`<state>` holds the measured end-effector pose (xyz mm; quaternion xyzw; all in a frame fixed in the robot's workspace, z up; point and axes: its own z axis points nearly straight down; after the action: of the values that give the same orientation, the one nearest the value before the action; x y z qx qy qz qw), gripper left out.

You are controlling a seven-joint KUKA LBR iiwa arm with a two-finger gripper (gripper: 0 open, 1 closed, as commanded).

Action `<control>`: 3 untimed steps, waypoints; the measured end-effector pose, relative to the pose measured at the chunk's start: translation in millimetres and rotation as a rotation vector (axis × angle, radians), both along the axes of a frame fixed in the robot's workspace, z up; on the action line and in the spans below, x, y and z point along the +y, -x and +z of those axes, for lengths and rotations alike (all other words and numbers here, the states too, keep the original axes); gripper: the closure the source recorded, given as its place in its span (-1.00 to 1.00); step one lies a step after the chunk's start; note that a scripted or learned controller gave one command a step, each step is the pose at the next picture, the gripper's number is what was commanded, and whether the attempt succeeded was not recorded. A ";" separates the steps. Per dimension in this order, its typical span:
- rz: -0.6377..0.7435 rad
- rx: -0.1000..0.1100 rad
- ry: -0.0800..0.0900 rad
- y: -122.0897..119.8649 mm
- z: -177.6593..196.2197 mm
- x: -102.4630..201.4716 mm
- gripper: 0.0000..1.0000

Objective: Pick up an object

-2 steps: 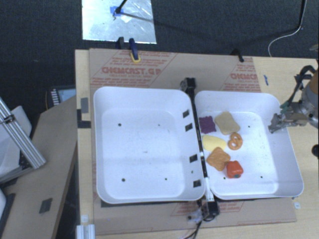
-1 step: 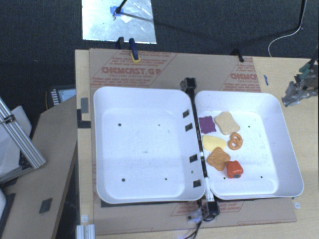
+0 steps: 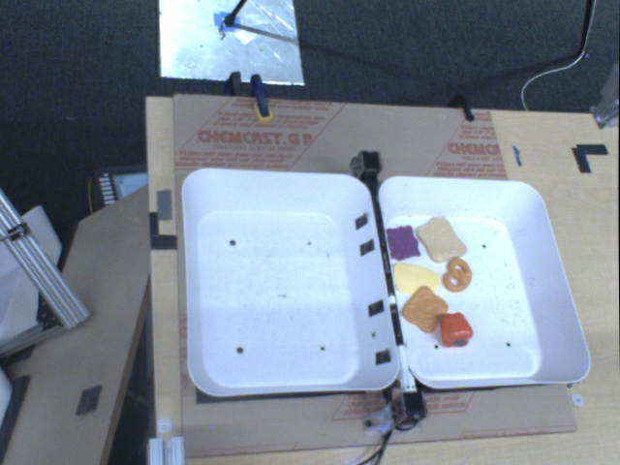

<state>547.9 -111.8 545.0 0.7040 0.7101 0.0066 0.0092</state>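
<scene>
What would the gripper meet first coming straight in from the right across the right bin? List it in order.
If it travels low, the right bin at its right rim. Past that comes bare floor, then the orange ring or the red piece, which lie about equally far right. Height is unclear.

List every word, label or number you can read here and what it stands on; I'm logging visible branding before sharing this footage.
"CHEMCAST GP": red print on the brown board under the bins, above the left bin.
The same red print seems to repeat on the board above the right bin, slanted and too blurred to read fully.
More red marks along the board's front edge are too small to read.
</scene>
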 end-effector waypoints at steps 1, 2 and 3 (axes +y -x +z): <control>0.001 0.026 -0.006 32.6 -67.1 53.6 1.00; 0.005 0.018 -0.006 13.9 -45.6 144.1 1.00; -0.003 0.016 -0.005 62.9 -21.9 143.6 1.00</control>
<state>485.0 31.8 523.1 0.7052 0.7090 0.0027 0.0015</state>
